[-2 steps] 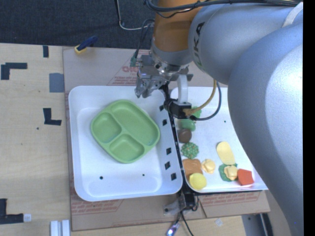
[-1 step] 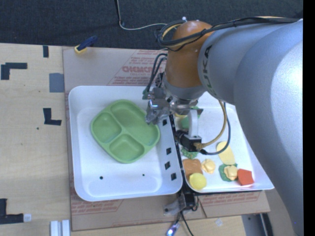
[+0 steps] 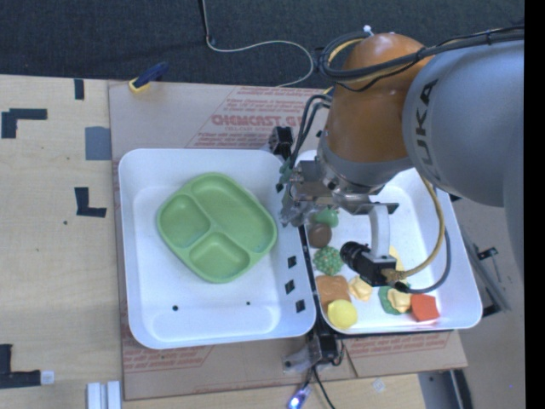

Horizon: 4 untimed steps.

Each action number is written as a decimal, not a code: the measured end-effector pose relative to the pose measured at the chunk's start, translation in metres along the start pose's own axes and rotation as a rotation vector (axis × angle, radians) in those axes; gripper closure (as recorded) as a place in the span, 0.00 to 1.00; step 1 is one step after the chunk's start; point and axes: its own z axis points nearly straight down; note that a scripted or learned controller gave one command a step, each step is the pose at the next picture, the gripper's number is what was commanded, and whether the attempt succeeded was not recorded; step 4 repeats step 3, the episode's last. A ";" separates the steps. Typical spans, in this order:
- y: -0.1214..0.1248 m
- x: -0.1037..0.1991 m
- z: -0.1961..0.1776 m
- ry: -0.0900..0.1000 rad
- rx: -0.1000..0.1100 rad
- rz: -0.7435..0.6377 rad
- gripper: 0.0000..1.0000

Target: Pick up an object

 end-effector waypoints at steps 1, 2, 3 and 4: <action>0.027 -0.006 -0.140 0.000 -0.015 -0.002 1.00; 0.056 0.065 -0.271 0.003 -0.015 -0.009 1.00; 0.015 0.063 -0.142 -0.005 0.017 -0.001 1.00; 0.015 0.063 -0.142 -0.005 0.017 -0.001 1.00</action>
